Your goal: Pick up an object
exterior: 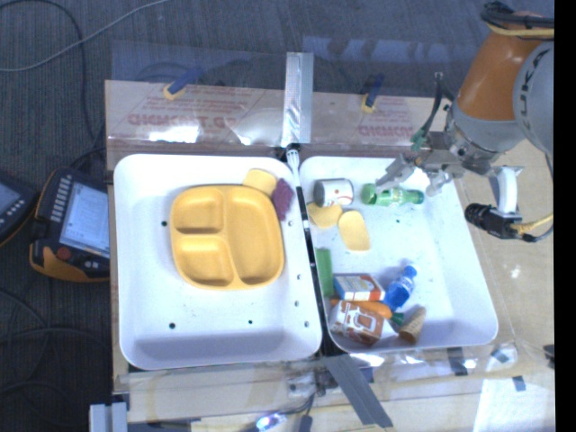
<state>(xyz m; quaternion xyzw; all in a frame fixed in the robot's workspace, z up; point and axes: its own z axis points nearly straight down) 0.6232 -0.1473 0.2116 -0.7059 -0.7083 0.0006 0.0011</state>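
Observation:
My gripper (417, 176) hangs over the back of the right bin (468, 268), reaching in from the right. Its two fingers stand spread apart, open. Just below and between them a green bottle (393, 194) lies on its side on the bin floor. I cannot tell whether the fingers touch it. To the bottle's left lie a white can (333, 192) and a yellow block (355, 230). At the front of the right bin sit a blue bottle (400, 288), an orange and white box (358, 286) and a brown carton (360, 322).
The left bin (144, 322) holds a yellow divided tray (225, 235), with a small yellow piece (261, 180) and a purple item (283, 198) at its back right. A green stick (324, 264) lies along the divider. A teach pendant (72, 228) lies left of the bench.

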